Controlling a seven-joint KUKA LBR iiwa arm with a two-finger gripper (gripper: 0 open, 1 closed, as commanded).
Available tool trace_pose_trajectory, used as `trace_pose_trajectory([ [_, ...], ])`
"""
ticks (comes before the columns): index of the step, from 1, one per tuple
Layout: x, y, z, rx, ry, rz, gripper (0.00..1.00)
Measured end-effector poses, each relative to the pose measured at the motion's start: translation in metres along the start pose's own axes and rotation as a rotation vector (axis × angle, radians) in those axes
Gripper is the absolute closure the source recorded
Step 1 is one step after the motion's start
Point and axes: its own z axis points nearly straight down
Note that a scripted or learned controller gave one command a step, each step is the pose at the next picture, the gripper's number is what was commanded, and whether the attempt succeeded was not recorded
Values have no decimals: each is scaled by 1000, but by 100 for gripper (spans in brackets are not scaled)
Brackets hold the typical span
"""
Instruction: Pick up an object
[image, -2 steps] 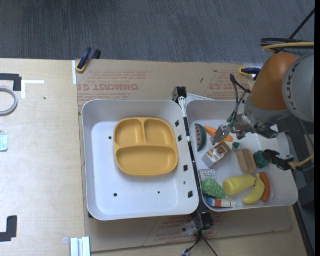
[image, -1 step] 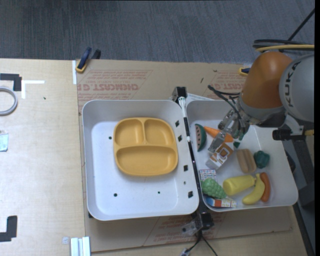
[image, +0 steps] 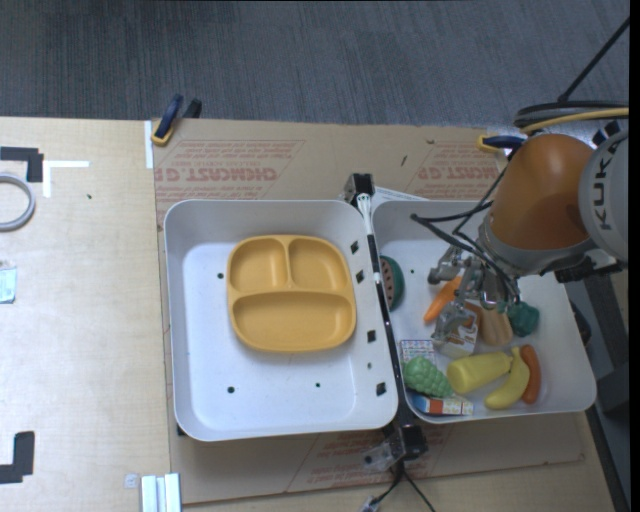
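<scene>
Landmark: yellow divided plate (image: 292, 293), lying flat in the left bin (image: 190, 400), slightly toward that bin's far side.

Right of the plate, across the wall the bins share, is the right bin (image: 575, 395) with the loose objects. Nearest the plate, against that wall: a dark green round item (image: 389, 281). Further right: an orange carrot-like piece (image: 440, 300), tilted. Right and nearer the camera than the plate: a bumpy green piece (image: 427, 377), a yellow block (image: 478, 371), a banana (image: 510, 385), a red-orange piece (image: 531, 374). A teal object (image: 523, 319) lies furthest right.

Arm enters from the right; its orange band (image: 540, 195) hangs over the right bin's far part. Gripper (image: 468, 292) sits low among the objects, right of the carrot-like piece and just above a tan object (image: 494, 327). Cannot tell the pincer's state: metal parts and cables clutter the tip. No object visibly lifted.
</scene>
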Motion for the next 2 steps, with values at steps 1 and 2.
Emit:
trace_pose_trajectory([
  [1, -2, 0, -10, -1, -5, 5, 100],
  [2, 20, 1, -133, 1, 0, 195, 100],
])
